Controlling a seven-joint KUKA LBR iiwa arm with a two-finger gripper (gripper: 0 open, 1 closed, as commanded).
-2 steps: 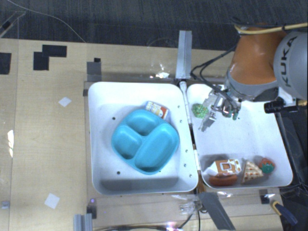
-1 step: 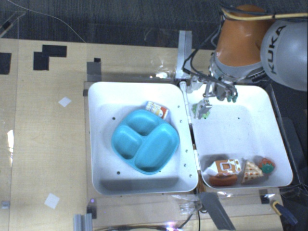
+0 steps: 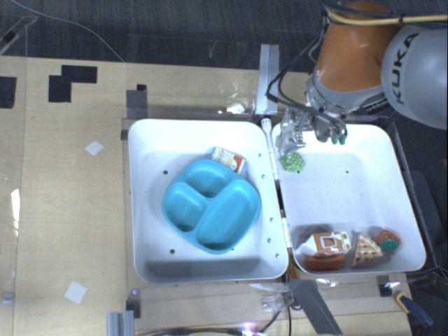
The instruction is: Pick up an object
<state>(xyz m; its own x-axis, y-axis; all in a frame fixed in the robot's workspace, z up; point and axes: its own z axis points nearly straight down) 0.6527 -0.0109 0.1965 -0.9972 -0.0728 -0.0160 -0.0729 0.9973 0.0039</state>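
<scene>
Two white bins are seen side by side on a wooden bench point(image 3: 63, 208). The left bin point(image 3: 150, 187) holds a blue plate point(image 3: 210, 205) with three parts, placed near the middle. A small packet point(image 3: 228, 159) with white and orange on it is seen at the plate's far edge, touching it or just beside it.

The right bin point(image 3: 350, 201) holds a few things. A small green ball with bumps point(image 3: 292, 162) is seen near the bin's far left corner, close to the wall between the bins. Along the near edge, three things are lined up: a brown and white box-like toy point(image 3: 326, 249), a pale wedge-shaped piece point(image 3: 367, 249), and a small orange and green piece point(image 3: 388, 242) close to the near right corner.

The grey arm point(image 3: 413, 68) with the orange band is seen over the far edge of the right bin. The gripper point(image 3: 294, 140) is pointed down right above the green ball. It cannot be told whether the ball is gripped or only sits under the claw.
</scene>
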